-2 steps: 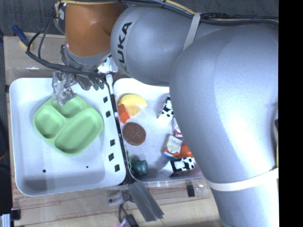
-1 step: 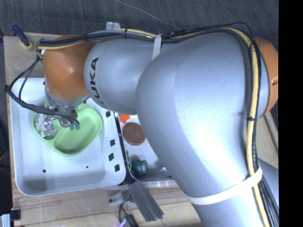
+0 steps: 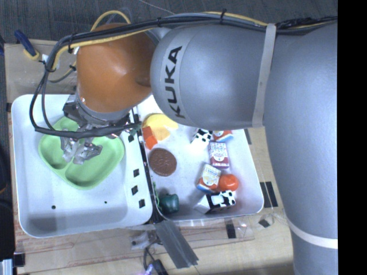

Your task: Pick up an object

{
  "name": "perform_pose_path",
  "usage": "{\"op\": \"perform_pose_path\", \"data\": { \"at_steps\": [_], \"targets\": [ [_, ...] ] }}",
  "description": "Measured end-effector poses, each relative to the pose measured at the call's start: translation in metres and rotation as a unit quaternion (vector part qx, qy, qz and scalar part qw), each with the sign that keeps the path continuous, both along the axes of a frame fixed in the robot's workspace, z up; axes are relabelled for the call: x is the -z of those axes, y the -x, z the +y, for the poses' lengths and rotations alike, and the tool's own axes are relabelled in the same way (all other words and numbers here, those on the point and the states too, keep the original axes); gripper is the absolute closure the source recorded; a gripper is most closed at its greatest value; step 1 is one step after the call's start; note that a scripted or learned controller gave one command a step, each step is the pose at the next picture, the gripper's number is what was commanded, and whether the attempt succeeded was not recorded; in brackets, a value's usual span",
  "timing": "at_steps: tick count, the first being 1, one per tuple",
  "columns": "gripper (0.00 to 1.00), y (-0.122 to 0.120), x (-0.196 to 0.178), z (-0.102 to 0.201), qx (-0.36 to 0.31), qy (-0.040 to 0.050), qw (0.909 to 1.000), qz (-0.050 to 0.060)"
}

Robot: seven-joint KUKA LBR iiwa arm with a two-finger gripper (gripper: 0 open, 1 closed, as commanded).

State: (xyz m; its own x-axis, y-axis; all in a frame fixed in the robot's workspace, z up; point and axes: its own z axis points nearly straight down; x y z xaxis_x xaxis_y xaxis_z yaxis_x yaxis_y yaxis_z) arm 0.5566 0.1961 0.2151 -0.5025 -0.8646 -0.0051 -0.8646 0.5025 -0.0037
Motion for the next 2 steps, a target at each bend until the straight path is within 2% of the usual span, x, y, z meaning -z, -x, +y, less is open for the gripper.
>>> {"op": "perform_pose_path", "data": {
  "at_steps": [1,2],
  "targets": [
    [1.0,-0.1,0.121,0.005,0.128,-0.0009,0.9917,0.0],
    [1.0,-0.035,0.066,-0.021,0.08,-0.0001,0.9968,0.0]
  ]
}}
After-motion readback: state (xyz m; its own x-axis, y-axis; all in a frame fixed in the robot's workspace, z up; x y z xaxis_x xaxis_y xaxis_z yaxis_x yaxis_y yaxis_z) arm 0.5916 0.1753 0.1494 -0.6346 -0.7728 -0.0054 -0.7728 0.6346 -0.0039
